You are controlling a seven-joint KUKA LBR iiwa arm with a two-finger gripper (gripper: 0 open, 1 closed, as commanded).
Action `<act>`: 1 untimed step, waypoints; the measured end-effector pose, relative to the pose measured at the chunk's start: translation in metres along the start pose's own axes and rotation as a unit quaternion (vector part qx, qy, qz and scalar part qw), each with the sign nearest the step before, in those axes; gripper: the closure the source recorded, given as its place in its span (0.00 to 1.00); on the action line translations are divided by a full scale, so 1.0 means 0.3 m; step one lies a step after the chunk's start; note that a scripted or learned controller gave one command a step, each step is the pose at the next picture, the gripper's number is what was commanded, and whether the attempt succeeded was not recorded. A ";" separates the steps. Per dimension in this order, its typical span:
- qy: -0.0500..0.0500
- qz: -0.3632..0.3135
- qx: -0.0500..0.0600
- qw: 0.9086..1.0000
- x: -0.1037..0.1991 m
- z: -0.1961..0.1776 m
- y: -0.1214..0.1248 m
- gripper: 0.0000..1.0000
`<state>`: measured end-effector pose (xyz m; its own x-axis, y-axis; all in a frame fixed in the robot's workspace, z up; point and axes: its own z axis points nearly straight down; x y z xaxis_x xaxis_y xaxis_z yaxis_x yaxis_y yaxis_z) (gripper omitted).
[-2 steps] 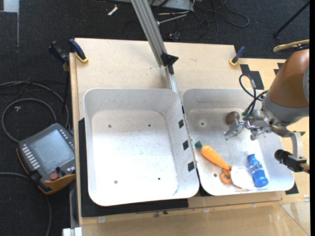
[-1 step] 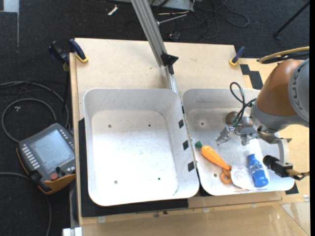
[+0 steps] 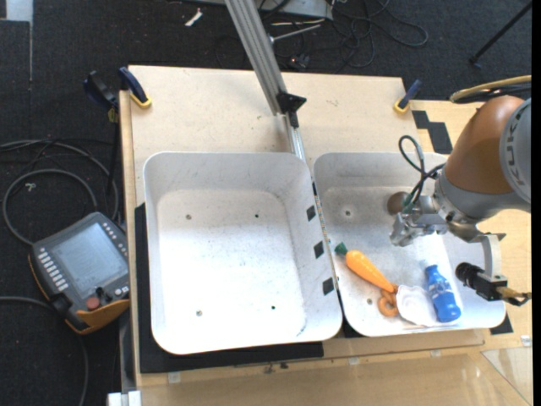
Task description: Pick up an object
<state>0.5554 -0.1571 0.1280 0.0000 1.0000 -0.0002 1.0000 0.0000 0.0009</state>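
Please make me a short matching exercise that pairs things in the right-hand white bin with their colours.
Things:
1. carrot-shaped toy with a green tip
2. small plastic bottle
3. small ring beside the bottle
4. round knob near the gripper

Colours:
A. blue
B. brown
C. bright orange
D. dull orange-tan

Pairs: 1-C, 2-A, 3-D, 4-B

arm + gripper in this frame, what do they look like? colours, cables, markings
The arm is a rounded grey body with a broad orange band above the wrist and part of dark lettering at the frame edge. A black cable loops beside the wrist. The gripper is small, bare grey metal.
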 end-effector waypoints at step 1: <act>-0.001 -0.001 -0.003 1.000 -0.003 -0.209 0.021 1.00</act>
<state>0.5617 -0.1579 0.1907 -0.0028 1.0000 -0.0021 1.0000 0.0028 0.0069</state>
